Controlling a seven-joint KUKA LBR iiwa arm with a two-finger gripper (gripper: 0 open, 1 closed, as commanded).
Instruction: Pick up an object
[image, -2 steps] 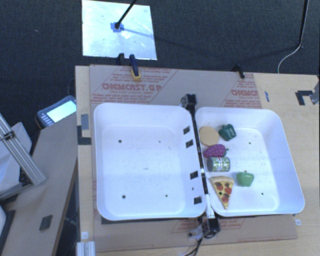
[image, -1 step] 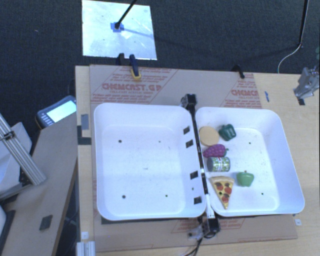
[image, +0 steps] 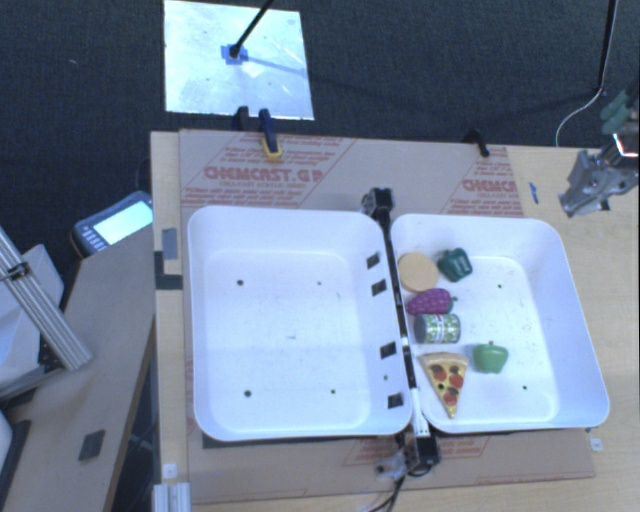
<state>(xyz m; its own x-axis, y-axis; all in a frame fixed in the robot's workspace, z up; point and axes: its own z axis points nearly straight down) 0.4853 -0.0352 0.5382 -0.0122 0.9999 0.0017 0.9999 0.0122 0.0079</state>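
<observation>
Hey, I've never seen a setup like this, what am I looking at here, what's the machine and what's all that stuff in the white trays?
This is one camera above a bench, looking down at a slant. Two shallow white bins sit side by side: the left bin and the right bin. The right one holds toy food: a tan round piece, a dark green pepper, a purple piece, a small can, a light green pepper and a pizza slice. The robot's pincer is at the upper right, away from the bins, holding nothing.
</observation>
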